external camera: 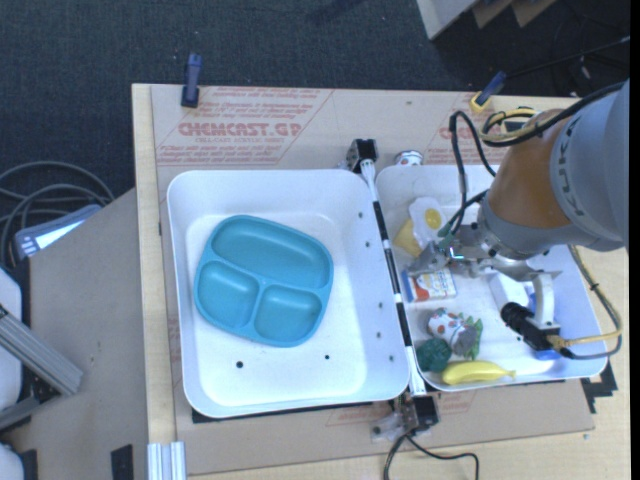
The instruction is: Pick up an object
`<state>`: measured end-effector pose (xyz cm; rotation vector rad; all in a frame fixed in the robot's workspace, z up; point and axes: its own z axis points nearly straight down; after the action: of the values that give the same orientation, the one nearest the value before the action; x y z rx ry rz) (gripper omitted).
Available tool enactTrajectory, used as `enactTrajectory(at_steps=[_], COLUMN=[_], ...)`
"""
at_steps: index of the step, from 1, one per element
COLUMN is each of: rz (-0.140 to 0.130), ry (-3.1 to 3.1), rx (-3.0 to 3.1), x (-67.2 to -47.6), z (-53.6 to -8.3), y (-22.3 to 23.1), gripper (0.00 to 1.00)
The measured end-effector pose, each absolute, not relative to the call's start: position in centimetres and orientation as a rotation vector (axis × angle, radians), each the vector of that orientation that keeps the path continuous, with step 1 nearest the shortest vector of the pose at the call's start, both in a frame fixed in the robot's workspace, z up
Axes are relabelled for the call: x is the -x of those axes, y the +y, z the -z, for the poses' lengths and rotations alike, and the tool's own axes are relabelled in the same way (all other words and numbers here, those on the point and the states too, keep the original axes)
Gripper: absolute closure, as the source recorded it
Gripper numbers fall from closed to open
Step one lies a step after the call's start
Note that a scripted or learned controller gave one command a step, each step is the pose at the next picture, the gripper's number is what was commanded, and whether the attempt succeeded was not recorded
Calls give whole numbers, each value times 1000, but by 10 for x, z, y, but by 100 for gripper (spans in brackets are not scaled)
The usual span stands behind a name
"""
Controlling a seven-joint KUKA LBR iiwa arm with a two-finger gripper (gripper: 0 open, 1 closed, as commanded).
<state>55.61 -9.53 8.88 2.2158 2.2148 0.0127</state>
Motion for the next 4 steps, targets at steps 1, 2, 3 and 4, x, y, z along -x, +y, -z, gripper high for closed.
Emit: enactTrajectory(at_steps=[1,2,3,4], rz=[-12,-13,-13,-13], ry=[2213,2214,2214,2220], rx=[-2216,-2215,-2215,-2218], x=[-545,-545,-545,-545], z=[-89,-99,-99,-89], y=[-93,-92,-92,-100], gripper=[0,100,0,0])
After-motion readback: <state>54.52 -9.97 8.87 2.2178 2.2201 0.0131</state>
